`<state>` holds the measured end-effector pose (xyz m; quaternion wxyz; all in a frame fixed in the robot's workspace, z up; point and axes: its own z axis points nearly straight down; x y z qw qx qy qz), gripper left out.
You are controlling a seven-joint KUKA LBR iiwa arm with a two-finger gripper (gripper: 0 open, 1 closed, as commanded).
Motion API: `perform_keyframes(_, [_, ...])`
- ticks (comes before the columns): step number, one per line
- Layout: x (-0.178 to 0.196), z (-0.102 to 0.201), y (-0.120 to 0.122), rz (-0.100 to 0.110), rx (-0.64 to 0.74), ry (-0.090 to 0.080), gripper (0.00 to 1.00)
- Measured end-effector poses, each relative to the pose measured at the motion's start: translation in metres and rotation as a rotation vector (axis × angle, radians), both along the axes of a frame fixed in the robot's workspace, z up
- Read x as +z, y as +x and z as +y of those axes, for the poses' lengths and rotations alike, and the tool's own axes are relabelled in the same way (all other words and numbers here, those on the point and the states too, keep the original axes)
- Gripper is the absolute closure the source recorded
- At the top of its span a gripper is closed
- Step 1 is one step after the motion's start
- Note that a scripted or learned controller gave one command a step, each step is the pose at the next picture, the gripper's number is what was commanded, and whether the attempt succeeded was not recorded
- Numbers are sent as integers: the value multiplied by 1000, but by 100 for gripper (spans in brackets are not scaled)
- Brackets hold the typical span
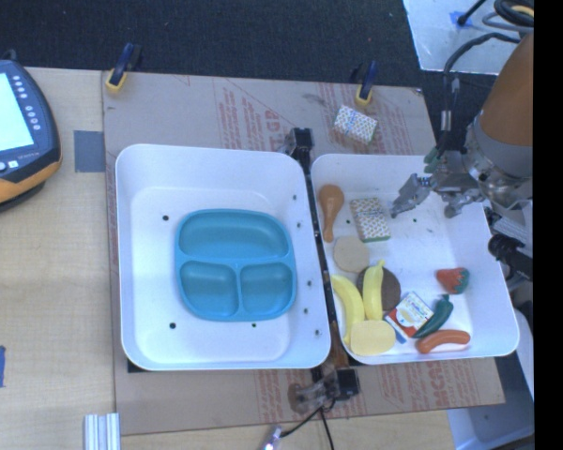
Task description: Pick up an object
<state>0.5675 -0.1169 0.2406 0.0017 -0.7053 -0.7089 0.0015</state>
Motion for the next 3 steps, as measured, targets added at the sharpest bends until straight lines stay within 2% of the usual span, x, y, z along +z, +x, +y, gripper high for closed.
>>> perform_keyframes(1, [-150, -9, -15, 1, 1, -1, 0])
perform_keyframes(2, [-149, 11, -73, 0, 1, 0, 0])
perform_keyframes(3, [-139, 10, -72, 1, 6, -2, 100])
